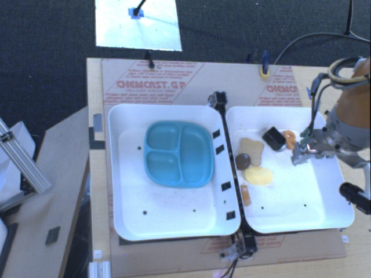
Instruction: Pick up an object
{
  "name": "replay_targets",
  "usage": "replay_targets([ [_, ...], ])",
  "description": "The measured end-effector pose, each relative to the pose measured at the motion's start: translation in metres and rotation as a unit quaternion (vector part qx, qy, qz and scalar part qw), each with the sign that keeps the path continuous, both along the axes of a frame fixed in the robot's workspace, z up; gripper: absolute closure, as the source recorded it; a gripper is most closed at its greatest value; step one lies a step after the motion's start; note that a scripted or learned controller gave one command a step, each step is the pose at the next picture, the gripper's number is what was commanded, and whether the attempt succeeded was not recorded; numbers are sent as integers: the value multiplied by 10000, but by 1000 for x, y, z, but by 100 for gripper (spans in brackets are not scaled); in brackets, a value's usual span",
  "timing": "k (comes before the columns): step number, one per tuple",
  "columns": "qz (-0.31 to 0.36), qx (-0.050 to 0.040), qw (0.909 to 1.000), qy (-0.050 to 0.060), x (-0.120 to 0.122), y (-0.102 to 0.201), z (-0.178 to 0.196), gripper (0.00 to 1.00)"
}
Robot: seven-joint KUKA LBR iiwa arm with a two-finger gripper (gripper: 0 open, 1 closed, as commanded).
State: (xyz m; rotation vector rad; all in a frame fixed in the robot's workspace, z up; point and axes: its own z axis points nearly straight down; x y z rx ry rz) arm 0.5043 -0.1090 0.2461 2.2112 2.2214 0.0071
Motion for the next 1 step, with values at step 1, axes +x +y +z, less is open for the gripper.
replay_targets([
  [1,25,14,10000,31,15,53,-13,100],
])
